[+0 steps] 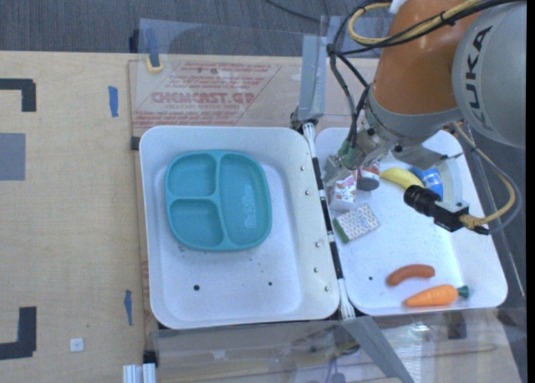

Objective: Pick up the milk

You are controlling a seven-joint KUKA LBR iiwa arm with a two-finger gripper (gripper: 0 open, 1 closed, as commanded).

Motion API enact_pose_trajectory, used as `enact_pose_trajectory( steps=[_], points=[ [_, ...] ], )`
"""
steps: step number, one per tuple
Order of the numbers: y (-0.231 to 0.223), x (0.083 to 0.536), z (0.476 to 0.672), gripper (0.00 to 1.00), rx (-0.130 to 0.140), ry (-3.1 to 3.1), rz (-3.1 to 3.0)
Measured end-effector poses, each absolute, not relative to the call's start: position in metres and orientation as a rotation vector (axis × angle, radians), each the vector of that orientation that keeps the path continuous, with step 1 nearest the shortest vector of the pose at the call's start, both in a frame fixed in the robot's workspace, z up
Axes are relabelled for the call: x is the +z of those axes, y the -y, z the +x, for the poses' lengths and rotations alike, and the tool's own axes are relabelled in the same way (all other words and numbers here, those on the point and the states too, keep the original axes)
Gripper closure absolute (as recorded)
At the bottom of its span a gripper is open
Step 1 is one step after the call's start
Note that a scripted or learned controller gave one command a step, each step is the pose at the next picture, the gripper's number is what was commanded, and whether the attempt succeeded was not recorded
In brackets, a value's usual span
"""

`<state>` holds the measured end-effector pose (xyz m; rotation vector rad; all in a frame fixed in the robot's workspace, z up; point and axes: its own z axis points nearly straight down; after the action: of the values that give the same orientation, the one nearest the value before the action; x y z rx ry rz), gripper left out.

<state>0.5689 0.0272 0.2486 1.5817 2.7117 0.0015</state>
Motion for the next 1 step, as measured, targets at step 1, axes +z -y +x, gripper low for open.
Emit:
enact_pose_trajectory(
  steps=[1],
  points=[
    [0.004,0.2628,0.4806,1.0,0.0,-2.854,1.314]
  ],
)
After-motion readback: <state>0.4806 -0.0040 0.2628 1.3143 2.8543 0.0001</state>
